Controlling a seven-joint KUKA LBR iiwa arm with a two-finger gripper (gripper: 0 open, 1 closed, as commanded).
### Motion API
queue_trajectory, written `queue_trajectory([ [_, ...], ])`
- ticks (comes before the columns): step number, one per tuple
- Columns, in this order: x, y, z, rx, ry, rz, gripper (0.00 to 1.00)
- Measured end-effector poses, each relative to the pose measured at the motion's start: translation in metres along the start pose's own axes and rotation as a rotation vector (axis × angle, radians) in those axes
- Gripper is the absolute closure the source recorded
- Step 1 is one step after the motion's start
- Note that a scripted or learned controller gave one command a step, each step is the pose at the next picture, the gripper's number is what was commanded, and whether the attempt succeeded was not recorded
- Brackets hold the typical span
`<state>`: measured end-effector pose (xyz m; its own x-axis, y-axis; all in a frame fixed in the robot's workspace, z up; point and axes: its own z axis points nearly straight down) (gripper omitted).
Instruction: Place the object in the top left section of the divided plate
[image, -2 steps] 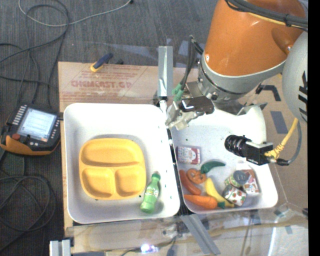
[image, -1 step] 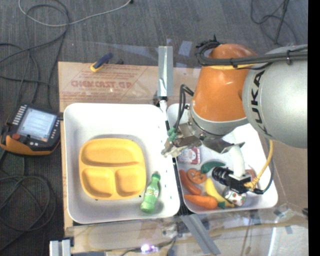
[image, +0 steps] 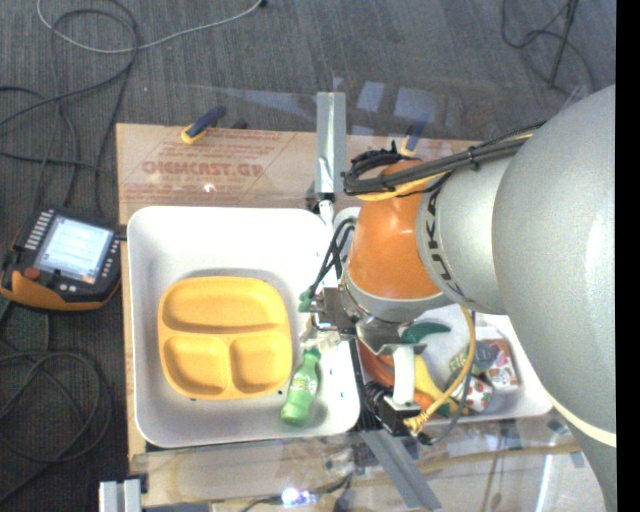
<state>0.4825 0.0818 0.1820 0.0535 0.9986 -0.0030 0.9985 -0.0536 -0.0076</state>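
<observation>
At the far left a handheld control pendant with a lit screen lies on the dark floor beside the bench. The left white bin holds a yellow divided plate, with one long compartment across the top and two smaller ones below; all its sections lie bare. Just right of the plate's lower right corner a green bottle lies on the bin floor, tilted, its pale cap end pointing up toward the gripper and its wider base toward the bin's near wall. The bottle is translucent green with a lighter neck. The gripper hangs directly above the bottle's cap end, near the wall between the two bins; its dark body hides the fingertips, so how far the fingers are spread, and whether they touch the bottle, cannot be told. Above it the arm's orange band and grey body cover much of the right bin, where several colourful objects lie partly hidden.
</observation>
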Motion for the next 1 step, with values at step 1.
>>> queue_trajectory([
  [1,0.0009,-0.0003,0.0002,0.002,0.002,-0.001,0.0],
])
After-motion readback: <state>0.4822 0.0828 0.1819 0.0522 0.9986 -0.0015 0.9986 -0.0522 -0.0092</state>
